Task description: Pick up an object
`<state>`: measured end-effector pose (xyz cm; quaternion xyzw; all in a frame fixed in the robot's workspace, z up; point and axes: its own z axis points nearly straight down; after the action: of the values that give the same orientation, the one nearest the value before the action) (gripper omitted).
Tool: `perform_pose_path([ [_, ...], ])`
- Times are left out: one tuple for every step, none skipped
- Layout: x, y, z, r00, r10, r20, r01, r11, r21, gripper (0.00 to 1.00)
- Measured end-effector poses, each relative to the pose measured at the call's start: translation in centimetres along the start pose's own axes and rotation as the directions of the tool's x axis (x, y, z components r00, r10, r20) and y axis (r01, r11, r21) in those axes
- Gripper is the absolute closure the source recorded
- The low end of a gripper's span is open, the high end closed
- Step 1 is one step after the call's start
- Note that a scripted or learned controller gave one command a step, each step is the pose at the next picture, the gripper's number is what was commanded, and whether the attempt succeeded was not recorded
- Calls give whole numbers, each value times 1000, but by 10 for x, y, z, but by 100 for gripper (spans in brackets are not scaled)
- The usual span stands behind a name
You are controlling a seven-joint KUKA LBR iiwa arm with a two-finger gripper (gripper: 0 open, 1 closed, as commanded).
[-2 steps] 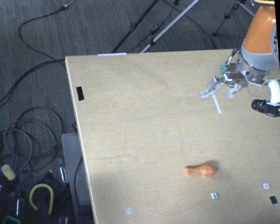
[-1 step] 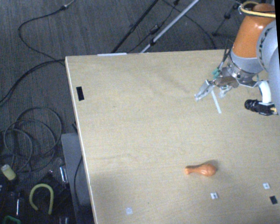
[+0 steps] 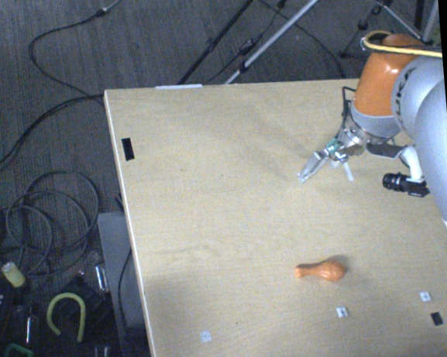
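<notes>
The jaws (image 3: 327,163) hang parted and empty above the surface (image 3: 211,214). The orange object (image 3: 322,270) lies at their 6 o'clock, well apart, so probably the approach has not begun.

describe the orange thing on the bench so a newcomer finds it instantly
Start at the tan bench top and look toward its near right part, below the arm's hand. There lies a small orange bulb-shaped object, narrow end pointing left. It is the one coloured item among tiny square markers.
</notes>
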<state>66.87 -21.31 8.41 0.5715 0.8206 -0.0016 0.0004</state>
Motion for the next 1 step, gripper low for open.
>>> perform_pose_path([
  [57, 21, 0, 995, -98, -1, 98, 995, -1, 0],
])
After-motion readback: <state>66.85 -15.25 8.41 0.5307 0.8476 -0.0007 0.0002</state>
